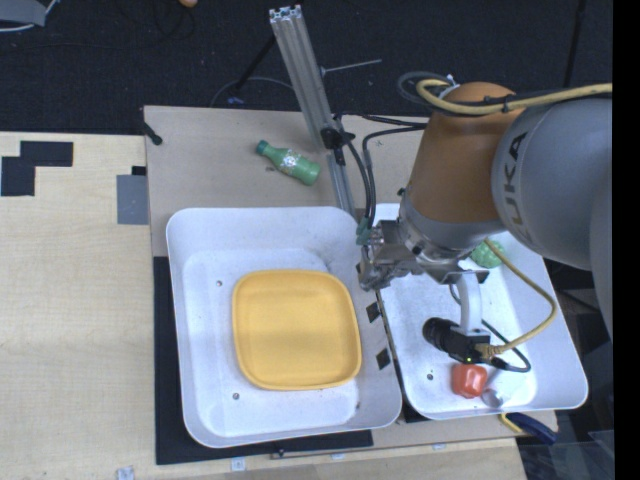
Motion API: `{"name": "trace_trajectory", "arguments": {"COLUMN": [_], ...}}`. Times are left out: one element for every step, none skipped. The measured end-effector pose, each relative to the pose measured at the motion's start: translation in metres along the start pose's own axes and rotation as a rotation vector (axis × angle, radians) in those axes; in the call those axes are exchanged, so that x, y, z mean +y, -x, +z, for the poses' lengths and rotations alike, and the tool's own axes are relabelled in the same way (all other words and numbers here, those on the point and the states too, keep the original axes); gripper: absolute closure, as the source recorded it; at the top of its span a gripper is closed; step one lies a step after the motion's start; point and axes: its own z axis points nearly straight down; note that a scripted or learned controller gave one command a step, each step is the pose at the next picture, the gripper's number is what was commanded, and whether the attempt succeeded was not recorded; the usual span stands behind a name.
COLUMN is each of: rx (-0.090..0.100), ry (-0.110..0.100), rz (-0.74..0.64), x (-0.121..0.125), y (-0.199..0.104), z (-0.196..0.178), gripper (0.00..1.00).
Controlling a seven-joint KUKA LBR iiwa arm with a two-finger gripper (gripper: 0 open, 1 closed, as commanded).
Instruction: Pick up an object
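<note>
red-orange object (468, 379), small and rounded, lies in the right bin (560, 383) near that bin's front edge. a small pale grey lump (492, 396) is just beside it, toward the front corner; too small to name. farther back in the same bin, a light green piece (487, 255) peeks out from under the arm's wrist, mostly hidden by it.

the claw (374, 266) hangs over the seam where the two bins meet, well apart from the red-orange object, with the bulky grey and orange arm (500, 188) covering the back half of the right bin. whether the claw is released or clenched cannot be told from this angle, and nothing is seen in its grasp.

the left bin (190, 268) is shallow, white and smooth with rounded corners. it holds a yellow plate (296, 328), square with soft corners and a low raised rim, matt like plastic, lying flat near the middle.

behind the bins, on the bare pale wooden surface (200, 158), a green bottle (288, 162) lies on its side, with a white patterned band on its body. a ribbed aluminium rail (305, 78) slants up from near the back rim of the bins. a black mat (165, 368) shows under the left bin's edge.
</note>
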Motion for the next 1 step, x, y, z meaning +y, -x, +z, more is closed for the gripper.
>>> {"name": "trace_trajectory", "arguments": {"rx": [0.000], "ry": [0.001], "rz": [0.001], "x": [-0.0093], "y": [-0.0423], "z": [-0.0012], "gripper": [1.00]}}
